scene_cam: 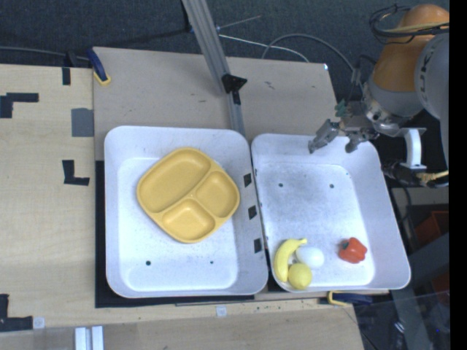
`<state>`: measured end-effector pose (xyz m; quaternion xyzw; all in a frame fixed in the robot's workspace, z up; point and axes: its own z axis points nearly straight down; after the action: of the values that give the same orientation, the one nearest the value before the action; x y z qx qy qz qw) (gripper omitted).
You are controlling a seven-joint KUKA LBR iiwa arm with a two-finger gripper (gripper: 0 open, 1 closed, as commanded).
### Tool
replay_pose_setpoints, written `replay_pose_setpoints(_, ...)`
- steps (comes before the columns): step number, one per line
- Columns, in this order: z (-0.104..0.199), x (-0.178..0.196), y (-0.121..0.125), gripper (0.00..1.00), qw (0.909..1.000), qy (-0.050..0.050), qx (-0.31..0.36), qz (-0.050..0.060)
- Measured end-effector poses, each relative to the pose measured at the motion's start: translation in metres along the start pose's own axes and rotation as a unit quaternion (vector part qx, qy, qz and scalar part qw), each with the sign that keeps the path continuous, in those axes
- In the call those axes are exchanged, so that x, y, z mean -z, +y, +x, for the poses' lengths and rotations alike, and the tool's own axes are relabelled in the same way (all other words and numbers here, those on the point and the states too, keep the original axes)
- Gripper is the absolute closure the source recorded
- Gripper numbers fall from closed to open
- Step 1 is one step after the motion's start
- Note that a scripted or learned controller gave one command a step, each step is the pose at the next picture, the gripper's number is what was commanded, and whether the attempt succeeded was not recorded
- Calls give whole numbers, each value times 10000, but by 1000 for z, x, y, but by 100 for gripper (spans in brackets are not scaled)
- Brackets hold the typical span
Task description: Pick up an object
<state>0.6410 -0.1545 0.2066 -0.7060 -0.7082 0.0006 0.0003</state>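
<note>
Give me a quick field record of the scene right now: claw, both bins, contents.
claw: open, above the right white bin's far rim, holding nothing
left white bin: yellow three-compartment plastic tray
right white bin: yellow banana, white egg-shaped item, yellow lemon, red pepper-like item, all near its front edge

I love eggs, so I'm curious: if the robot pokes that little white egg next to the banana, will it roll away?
Probably not far. The white egg looks round and smooth, so it could roll, but it sits against the banana and lemon, which would likely stop it. It might slip from the pincer.
</note>
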Motion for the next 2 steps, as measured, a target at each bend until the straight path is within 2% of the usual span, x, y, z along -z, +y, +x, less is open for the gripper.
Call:
replay_pose_setpoints(1,0,0,0,0,10000,-3,-2,-2)
replay_pose_setpoints(2,-1,-47,-9,0,10000,-2,-6,24)
